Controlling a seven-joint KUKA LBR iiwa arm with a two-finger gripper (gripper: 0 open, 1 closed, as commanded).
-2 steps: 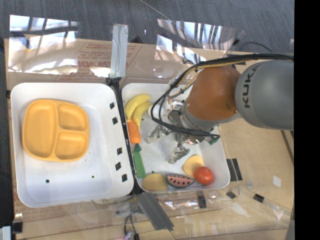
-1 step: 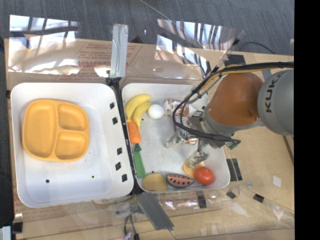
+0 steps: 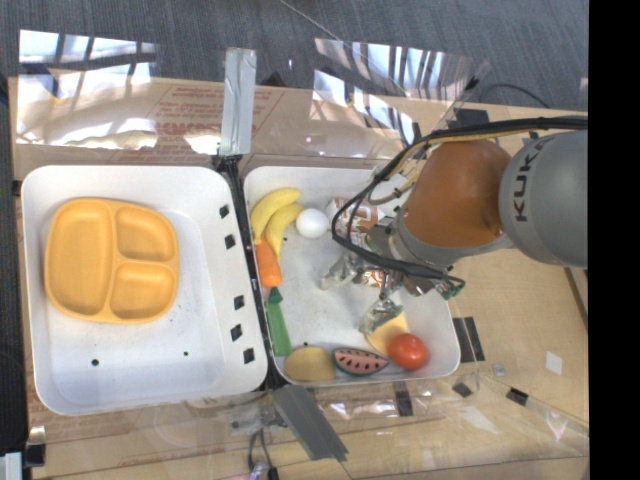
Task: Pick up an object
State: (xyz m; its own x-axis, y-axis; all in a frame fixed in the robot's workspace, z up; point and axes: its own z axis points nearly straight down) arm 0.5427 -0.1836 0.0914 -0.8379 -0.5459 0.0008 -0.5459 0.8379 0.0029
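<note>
Right bin [image 3: 440,313]: bananas [image 3: 272,214], white ball [image 3: 311,223], carrot [image 3: 268,265], green piece [image 3: 277,330], watermelon slice [image 3: 359,360], tomato [image 3: 407,350], cheese wedge [image 3: 388,332]; hand [image 3: 372,286] low over bin middle, open, gripping nothing. Left bin [image 3: 200,368]: orange divided tray [image 3: 110,259].

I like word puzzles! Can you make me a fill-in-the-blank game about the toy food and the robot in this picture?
1. The orange tray with compartments lies in the ____ bin.
2. The bananas are coloured ____.
3. Beside the bananas sits a small ____ ball.
4. The red tomato rests next to a slice of ____ in the right bin, near the gripper.

Answers: left; yellow; white; watermelon
</note>
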